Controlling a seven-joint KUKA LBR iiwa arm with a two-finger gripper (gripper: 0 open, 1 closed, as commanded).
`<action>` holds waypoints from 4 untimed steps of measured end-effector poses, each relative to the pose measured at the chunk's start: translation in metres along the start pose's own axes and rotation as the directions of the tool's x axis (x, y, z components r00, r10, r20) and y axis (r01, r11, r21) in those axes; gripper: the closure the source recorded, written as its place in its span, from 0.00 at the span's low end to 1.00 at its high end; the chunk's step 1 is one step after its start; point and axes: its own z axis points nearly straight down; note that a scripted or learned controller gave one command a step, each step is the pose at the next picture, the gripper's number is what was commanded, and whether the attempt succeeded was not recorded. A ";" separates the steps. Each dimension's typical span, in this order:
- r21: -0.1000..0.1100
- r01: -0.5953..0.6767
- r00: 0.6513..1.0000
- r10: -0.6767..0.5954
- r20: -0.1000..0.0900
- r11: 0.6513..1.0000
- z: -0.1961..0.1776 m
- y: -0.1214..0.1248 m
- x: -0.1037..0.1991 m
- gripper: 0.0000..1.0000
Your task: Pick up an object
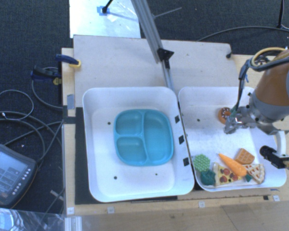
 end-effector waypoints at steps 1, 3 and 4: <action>-0.001 0.001 1.000 -0.001 0.000 1.000 -0.062 -0.004 0.003 1.00; 0.007 0.005 1.000 -0.005 -0.004 1.000 -0.113 -0.005 0.057 1.00; 0.006 0.005 1.000 -0.005 -0.004 1.000 -0.102 0.009 0.110 1.00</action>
